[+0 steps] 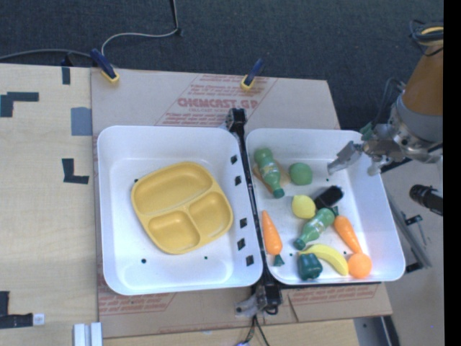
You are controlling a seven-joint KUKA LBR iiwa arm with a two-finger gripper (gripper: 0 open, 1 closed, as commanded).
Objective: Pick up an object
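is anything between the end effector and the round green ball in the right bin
Nothing visible stands between them. The end effector hangs over the upper right part of the right white bin, and bare bin floor separates it from the round green ball. The green plastic bottle lies on the ball's far side.

Red print reading "CHEMCAST GP" stands on the brown cardboard sheet (209,103) under the bins.

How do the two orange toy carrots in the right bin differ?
The left orange toy carrot lies against the divider, nearly upright in the view, green end toward the near rim. The right orange toy carrot lies slanted beside the yellow toy banana and looks shorter. Both are orange, tapered, and lie flat.
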